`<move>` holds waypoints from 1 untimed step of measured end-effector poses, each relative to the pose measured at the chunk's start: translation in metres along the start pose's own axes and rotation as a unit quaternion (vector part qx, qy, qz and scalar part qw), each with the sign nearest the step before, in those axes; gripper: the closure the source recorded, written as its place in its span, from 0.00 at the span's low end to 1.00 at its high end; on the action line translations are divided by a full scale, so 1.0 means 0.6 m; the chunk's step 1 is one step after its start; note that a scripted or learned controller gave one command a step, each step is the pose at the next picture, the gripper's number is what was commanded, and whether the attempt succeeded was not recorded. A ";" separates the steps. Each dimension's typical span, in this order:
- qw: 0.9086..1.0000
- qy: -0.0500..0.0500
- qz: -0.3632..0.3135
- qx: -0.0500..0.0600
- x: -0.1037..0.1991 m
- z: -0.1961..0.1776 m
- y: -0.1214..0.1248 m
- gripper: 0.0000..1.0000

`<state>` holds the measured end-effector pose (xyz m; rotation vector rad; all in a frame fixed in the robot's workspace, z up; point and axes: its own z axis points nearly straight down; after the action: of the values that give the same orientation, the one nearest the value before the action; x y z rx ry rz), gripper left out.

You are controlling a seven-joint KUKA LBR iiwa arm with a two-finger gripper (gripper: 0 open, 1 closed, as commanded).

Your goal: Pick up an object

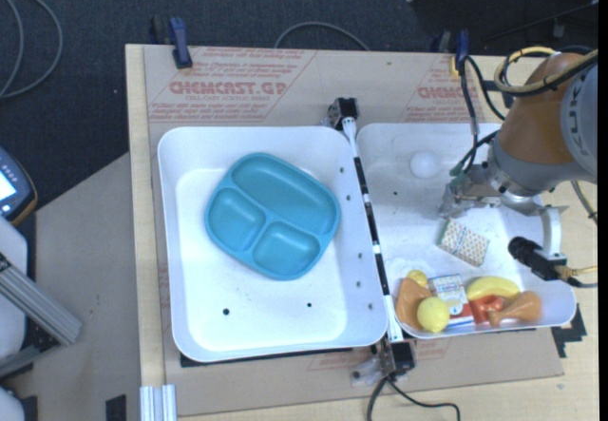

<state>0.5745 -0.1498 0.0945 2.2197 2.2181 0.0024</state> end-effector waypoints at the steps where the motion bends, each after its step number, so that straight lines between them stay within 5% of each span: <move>1: 1.000 0.000 0.000 0.000 0.000 0.000 0.000 0.00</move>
<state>0.5744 -0.1498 0.0945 2.2199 2.2185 0.0023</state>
